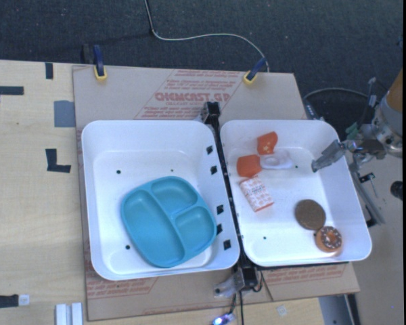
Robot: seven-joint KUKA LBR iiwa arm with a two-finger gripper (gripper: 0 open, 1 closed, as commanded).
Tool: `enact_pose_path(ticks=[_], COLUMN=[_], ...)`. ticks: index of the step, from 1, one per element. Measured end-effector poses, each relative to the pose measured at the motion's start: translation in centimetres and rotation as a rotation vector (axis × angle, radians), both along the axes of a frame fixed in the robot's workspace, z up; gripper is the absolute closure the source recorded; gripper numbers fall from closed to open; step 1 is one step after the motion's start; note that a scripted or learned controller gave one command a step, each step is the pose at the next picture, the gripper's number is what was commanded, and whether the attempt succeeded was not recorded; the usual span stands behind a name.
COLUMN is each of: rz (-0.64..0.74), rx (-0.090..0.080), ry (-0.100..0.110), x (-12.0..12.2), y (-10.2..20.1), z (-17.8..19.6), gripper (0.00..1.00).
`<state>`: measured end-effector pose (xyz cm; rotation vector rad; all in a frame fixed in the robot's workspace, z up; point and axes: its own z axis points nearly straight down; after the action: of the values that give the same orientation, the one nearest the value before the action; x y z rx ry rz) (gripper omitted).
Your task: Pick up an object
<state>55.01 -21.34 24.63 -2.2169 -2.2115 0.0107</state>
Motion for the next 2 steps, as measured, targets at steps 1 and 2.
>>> enact_pose_path(ticks=[1, 2], rz=[0.004, 0.004], rx=[-0.003, -0.002], ry=[-0.011, -0.006], x=[0.2, 0.4], y=[0.0, 0.5], z=[0.6, -3.9], gripper=[0.00, 0.00])
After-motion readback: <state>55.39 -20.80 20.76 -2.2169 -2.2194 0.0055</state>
